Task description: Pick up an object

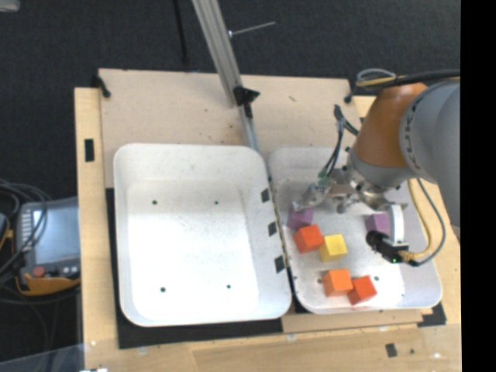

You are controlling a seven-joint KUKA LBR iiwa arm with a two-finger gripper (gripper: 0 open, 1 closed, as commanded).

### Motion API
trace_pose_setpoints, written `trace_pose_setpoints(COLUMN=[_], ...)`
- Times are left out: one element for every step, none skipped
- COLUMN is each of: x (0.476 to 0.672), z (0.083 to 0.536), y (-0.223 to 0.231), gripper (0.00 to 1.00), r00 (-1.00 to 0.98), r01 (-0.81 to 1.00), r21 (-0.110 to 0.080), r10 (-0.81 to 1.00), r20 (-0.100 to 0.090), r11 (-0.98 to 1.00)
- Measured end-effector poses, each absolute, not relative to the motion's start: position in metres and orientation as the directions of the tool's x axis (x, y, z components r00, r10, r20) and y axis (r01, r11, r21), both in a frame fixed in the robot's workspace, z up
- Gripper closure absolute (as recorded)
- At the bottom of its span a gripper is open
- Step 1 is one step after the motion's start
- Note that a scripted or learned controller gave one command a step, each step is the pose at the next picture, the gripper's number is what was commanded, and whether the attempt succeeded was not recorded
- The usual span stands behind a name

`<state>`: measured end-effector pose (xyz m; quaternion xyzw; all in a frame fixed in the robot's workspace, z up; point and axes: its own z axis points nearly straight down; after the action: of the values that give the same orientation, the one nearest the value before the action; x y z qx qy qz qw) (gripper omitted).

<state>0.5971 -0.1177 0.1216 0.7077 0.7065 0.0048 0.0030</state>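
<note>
Several small blocks lie in the right white bin [418, 285]. A purple block [300, 218] sits near the bin's left wall, with an orange block [308, 238] and a yellow block [335, 246] just in front of it. Closer to the front edge, another orange block [336, 281] touches a red block [362, 289]. A second purple block [379, 223] lies to the right. My gripper [335, 196] hangs low over the bin's back half, between the two purple blocks and just behind the yellow one. Nothing is seen held in it.
The left white bin [194, 231] lies beside the right one, with black clips along the shared wall. A slanted metal rail [221, 49] rises behind the bins. A black cable [391, 250] hangs from the wrist over the bin's right side.
</note>
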Motion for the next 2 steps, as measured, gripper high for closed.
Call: trace_pose_setpoints(x=[0.599, 0.601], z=[0.136, 0.201], y=[-0.12, -0.124], gripper=[1.0, 1.0], r00=[0.007, -0.003], r01=[1.0, 1.0], r21=[0.019, 0.008], r10=[1.0, 1.0], r20=[0.001, -0.002], r11=[-0.007, 0.003])
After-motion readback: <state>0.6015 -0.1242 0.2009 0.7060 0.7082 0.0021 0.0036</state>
